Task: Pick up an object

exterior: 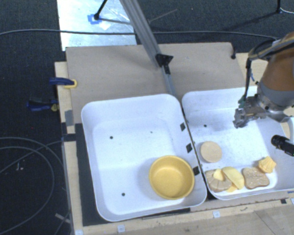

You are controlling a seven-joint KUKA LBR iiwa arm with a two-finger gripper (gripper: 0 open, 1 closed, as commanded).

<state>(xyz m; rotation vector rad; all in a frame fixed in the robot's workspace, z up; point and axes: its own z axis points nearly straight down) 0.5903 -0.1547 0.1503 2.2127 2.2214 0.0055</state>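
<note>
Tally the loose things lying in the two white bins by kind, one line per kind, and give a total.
Yellow bowl: 1
Round tan cracker: 1
Bread slices: 2
Yellow food pieces: 3
Total: 7
The small pieces overlap, so those counts are my best reading.

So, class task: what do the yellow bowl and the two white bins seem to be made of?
Yellow bowl: probably plastic, matt, going by its even colour and soft rounded rim. Left bin and right bin: likely moulded plastic, smooth with a slight sheen, with rounded corners and thin walls. The picture leaves both open.
</note>
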